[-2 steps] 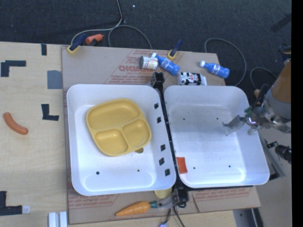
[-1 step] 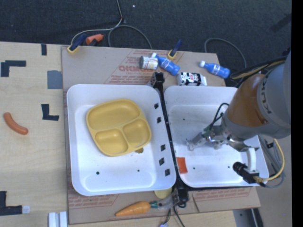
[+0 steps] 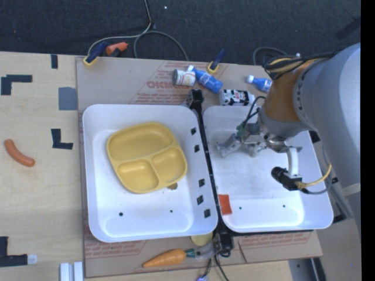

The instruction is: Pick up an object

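A yellow divided plate [image 3: 146, 157] lies in the left bin [image 3: 96, 127], with a small brown item [image 3: 171, 186] peeking out from under its lower right edge. A small orange-red block [image 3: 224, 204] rests near the left wall of the right bin [image 3: 263, 215]. My gripper [image 3: 233, 144] hangs low over the upper left part of the right bin, well above the block and right of the plate. Nothing shows in its grasp. The grey arm with its orange band [image 3: 287, 92] covers the bin's upper right part.
Outside the bins lie a carrot [image 3: 166, 257] at the front, a sausage [image 3: 19, 153] at far left, blue and white bottles [image 3: 196, 76] and a black-and-white item [image 3: 236, 97] at the back. A black cable end [image 3: 284, 177] hangs over the right bin.
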You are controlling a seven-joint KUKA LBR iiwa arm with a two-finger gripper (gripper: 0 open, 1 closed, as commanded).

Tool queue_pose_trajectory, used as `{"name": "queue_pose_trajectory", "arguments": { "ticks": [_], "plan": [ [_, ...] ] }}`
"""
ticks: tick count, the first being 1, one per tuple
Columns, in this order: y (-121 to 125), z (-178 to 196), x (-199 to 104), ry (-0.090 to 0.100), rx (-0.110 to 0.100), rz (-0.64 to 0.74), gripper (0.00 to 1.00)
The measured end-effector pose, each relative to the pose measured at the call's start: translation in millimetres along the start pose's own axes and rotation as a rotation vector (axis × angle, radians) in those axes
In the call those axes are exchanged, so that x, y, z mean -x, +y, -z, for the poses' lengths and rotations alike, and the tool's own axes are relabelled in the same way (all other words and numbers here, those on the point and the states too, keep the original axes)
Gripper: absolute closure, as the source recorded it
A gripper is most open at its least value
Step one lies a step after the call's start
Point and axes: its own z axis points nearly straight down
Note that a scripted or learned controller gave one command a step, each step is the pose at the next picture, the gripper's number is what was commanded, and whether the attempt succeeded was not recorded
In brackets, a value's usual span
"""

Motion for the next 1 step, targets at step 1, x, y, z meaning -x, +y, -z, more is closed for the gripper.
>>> {"name": "queue_pose_trajectory", "arguments": {
  "ticks": [1],
  "plan": [
    [63.6,-1.5,-9.1,0.001,-0.001,-0.002,0.0]
  ]
}}
